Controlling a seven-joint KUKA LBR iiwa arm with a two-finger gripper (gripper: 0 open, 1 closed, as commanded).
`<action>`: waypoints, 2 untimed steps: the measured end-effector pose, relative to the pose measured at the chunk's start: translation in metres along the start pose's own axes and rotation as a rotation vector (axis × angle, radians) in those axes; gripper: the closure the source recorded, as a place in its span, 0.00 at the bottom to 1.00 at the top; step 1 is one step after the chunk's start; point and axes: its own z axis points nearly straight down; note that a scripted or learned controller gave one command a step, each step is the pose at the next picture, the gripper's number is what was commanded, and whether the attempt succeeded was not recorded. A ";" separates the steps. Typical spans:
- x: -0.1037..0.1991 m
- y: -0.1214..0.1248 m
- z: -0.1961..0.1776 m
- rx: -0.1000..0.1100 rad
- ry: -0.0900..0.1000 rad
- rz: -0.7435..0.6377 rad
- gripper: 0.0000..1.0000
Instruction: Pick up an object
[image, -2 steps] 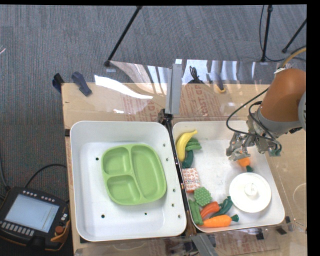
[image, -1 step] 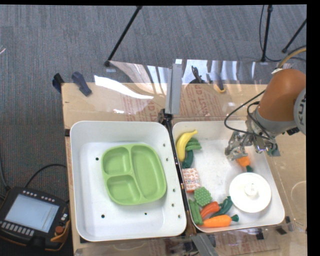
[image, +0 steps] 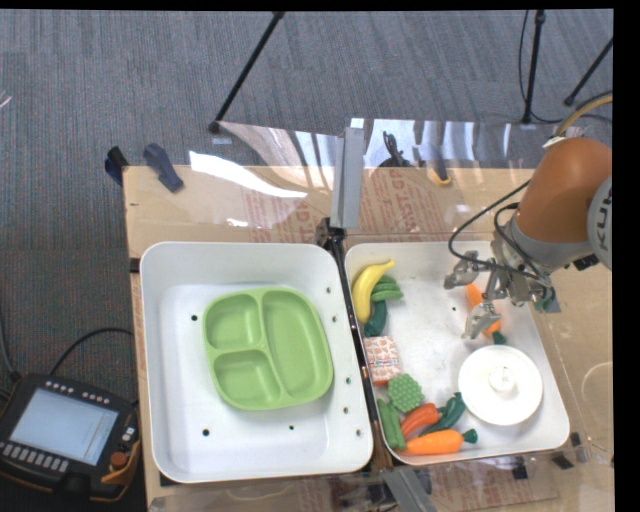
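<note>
- Camera view: the gripper hangs over the right bin, fingers spread apart with nothing between them.
- A small orange toy piece, partly hidden, lies just beside the fingers, above the white round plate.

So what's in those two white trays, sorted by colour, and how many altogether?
Green: 4, the divided plate, a bumpy piece, a piece beside the banana, a piece left of the carrots
Orange: 3, two carrots, a piece by the gripper
Yellow: 1, banana
White: 1, round lid
Pink: 1, packet
Total: 10
</note>
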 end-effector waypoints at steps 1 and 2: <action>-0.002 0.000 -0.012 0.001 -0.007 0.001 1.00; 0.000 0.000 0.000 0.000 0.002 0.088 1.00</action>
